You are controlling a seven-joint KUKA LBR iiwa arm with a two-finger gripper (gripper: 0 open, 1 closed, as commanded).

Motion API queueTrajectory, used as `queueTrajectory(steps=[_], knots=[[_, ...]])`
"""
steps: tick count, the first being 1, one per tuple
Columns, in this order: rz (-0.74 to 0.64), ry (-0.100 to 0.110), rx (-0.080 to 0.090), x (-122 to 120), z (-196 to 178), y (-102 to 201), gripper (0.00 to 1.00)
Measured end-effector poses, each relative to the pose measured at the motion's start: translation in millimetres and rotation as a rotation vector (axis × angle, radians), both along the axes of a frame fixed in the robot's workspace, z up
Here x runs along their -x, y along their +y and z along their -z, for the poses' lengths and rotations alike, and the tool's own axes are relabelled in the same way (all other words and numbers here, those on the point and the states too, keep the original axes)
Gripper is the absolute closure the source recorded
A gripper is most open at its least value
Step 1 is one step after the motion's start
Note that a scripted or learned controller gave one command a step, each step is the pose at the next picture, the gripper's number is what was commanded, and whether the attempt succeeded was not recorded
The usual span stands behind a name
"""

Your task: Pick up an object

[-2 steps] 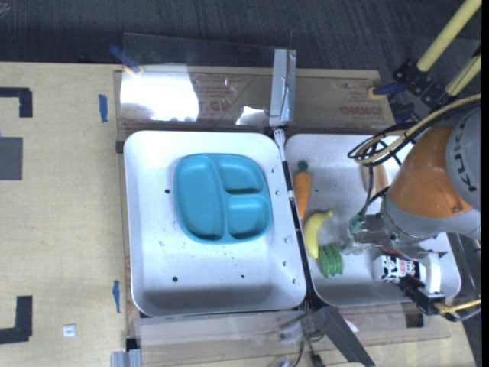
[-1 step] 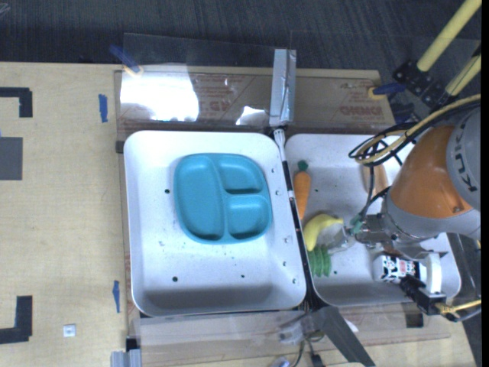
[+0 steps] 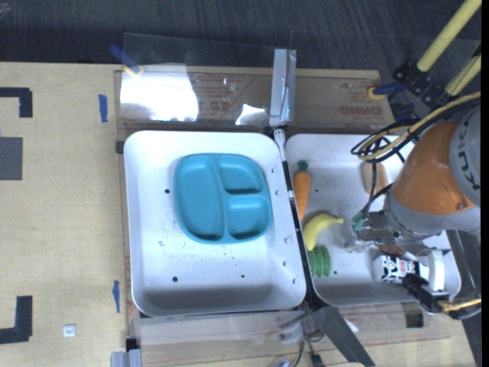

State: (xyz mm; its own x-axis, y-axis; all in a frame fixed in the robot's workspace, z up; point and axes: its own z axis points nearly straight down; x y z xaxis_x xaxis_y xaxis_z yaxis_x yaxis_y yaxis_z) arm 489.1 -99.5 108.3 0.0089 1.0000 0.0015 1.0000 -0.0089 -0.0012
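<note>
1. The arm (image 3: pixel 432 178), grey with an orange band, rises closest to the lens and reaches into the right bin (image 3: pixel 336 155) from the right; its pincer (image 3: pixel 365 230) hangs low over that bin's floor, and whether it is apart or together cannot be told.
2. Just left of the pincer lies a yellow banana (image 3: pixel 321 226), apart from it.
3. Left of the pincer and a little nearer the viewer sits a green ridged toy (image 3: pixel 320 261), beside the banana's lower end.
4. Left and further back, an orange carrot (image 3: pixel 301 189) with a green top lies along the bin's left wall.
5. Near the pincer's right, toward the viewer, a black-and-white patterned object (image 3: pixel 397 268) rests, partly hidden by the arm.
6. Well to the left, the left bin (image 3: pixel 153 281) holds a blue divided plate (image 3: pixel 221 197).
7. Both bins stand on the pale wooden tabletop (image 3: pixel 53 228).
</note>
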Motion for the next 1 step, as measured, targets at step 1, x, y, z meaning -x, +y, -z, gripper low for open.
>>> queueTrajectory(steps=[1], knots=[[-0.032,-0.007,0.0,7.7,20.3,2.1,1.0]])
